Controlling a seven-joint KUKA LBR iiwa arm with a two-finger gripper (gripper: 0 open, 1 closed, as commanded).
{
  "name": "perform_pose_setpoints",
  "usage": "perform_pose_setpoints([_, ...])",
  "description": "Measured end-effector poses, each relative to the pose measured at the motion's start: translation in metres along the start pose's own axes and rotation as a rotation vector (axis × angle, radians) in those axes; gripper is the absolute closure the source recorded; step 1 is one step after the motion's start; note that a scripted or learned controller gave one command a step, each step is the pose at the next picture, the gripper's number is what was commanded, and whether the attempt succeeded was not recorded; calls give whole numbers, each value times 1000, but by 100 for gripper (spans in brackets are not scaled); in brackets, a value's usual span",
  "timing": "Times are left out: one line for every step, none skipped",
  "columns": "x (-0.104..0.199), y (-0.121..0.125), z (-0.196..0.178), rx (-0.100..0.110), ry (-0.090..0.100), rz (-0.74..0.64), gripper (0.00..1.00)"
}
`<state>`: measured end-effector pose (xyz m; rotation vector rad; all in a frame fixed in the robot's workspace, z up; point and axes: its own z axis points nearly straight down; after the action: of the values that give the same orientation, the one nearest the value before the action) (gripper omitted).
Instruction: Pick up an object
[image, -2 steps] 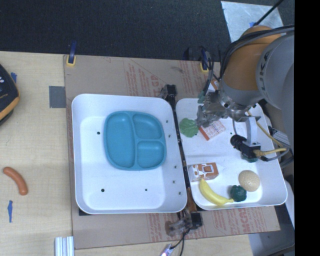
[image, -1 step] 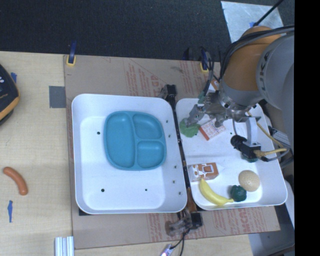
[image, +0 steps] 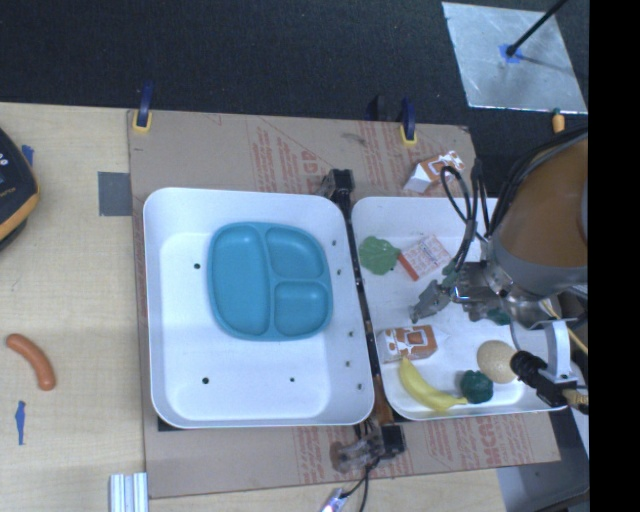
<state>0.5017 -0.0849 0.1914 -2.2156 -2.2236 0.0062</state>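
The jaws (image: 432, 300) are hanging low inside the right bin (image: 372, 330), and their dark tips are lying against the white floor so that I cannot tell whether they are released or clenched; nothing is showing between them. They are pointing toward seven o'clock, where a small printed packet (image: 411, 343) is lying just beside them, probably the likeliest pick. At eleven o'clock a green leafy toy (image: 379, 254) and a red-and-white packet (image: 424, 256) are resting near the bin's back wall. At five o'clock a yellow banana (image: 424, 389), a dark green piece (image: 476, 386) and a beige egg-shaped thing (image: 495, 360) are crowding the front edge. The grey arm (image: 545, 225) is reaching in from three o'clock. At nine o'clock the left bin (image: 170, 330) is holding a blue divided plate (image: 269, 279), apparently kept apart as the drop side.
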Motion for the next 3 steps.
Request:
perform_pose_setpoints([-12,4,87,-4,1,0,0])
perform_pose_setpoints([-22,0,98,-2,2,-2,0])
perform_pose_setpoints([-14,8,99,-4,0,-2,0])
